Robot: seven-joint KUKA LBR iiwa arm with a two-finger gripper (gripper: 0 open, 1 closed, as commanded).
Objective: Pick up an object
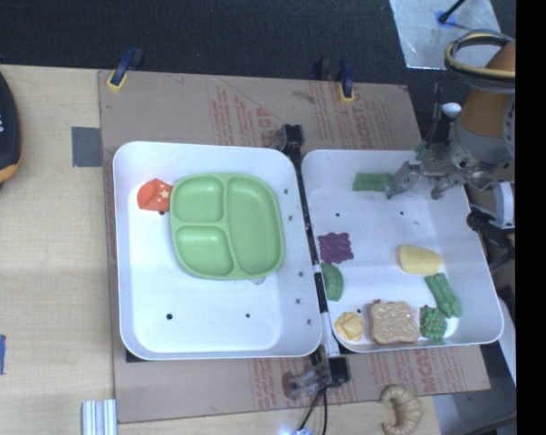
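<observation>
The grey arm (483, 107) with its orange band reaches in from the right, wrist bent downward, its tool (416, 180) low with fingers spread apart.

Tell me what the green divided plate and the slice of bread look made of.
Green plate: likely moulded plastic, smooth with a soft sheen, uniform colour and rounded compartment ridges. Slice of bread: probably a plastic or rubber toy, matte, speckled tan with a darker crust edge.

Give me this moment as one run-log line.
gripper: low over right bin, far side | nearest: green block | held: nothing seen | left bin: green plate, red toy
</observation>
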